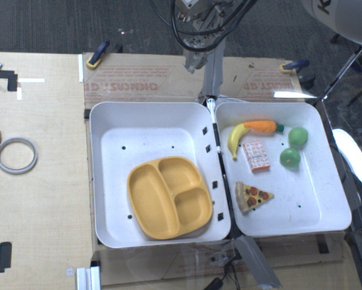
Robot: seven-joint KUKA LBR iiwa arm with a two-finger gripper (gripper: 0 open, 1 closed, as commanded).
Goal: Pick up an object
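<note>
The gripper hangs above the bins' far edge, tangled in black cables; whether it is released or clenched I cannot tell. In the right bin lie a curved yellow banana, a tapered orange carrot, two round green limes, a small printed box and a flat pizza slice. A glossy yellow divided plate sits in the left bin

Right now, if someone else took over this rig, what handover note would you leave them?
Pincer: up above the bins' far edge, near the divider, holding nothing visible; finger state unclear.
Right bin: banana, carrot, two green fruits, small red-and-white box, pizza slice, all lying loose.
Left bin: yellow divided plate.
Done: nothing picked yet.
Left: descend on one object, grasp, lift.
</note>
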